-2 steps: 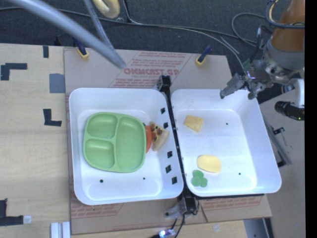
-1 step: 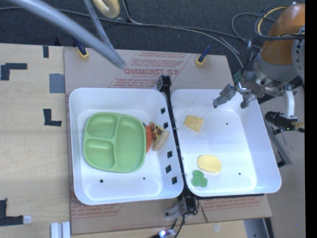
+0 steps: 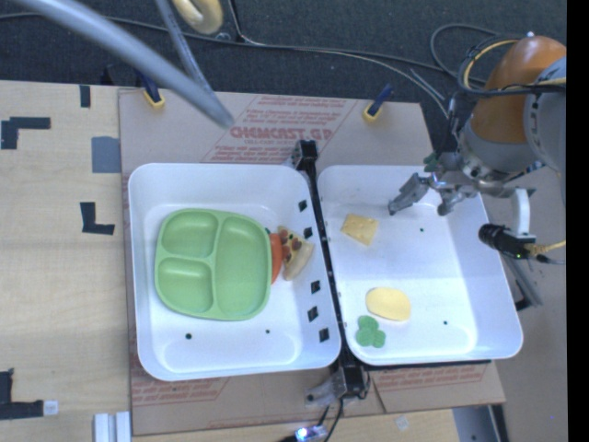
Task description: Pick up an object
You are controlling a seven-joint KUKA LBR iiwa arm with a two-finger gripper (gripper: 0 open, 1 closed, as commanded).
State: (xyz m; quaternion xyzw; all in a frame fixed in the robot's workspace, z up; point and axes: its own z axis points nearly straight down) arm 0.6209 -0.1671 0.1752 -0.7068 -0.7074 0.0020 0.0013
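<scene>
Two white bins (image 3: 147, 247); one green divided plate (image 3: 213, 263); one pizza slice (image 3: 291, 251); three small items in the right bin (yellow wedge (image 3: 360, 228), yellow oval (image 3: 388, 304), green piece (image 3: 371, 332))

Arm: grey, orange band above the wrist, entering from the right edge of the view, wrist angled down and leftward. Tool (image 3: 425, 203): two dark fingers spread apart, nothing between them, tips pointing down-left
</scene>
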